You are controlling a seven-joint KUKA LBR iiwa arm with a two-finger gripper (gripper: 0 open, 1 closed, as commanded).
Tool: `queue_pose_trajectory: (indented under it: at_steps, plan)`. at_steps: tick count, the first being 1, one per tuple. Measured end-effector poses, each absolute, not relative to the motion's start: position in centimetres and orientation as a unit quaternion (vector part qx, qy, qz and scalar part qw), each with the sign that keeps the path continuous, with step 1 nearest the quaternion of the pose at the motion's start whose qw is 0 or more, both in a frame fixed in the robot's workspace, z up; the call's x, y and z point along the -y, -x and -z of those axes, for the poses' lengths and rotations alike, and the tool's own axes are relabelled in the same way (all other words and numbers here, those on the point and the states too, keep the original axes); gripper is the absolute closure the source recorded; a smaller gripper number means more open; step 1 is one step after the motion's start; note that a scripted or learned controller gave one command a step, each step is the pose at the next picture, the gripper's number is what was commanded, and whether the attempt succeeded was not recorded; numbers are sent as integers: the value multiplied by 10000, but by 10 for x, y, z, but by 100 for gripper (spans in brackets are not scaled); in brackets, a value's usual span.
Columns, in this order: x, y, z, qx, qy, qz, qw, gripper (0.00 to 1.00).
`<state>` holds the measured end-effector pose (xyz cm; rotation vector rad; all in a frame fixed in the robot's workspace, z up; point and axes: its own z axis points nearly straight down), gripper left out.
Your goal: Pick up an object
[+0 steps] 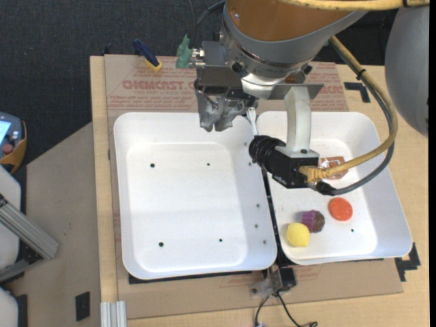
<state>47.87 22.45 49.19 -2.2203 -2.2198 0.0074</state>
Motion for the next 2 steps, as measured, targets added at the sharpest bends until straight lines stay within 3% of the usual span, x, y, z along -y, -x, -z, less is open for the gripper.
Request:
queue_pose_trajectory:
  at_steps: [1, 2]
  plan:
    - [-225, -479, -527, 7076, 7066, 27, -10, 100]
    - [-224, -479, -489, 7070, 7072, -30, 12, 100]
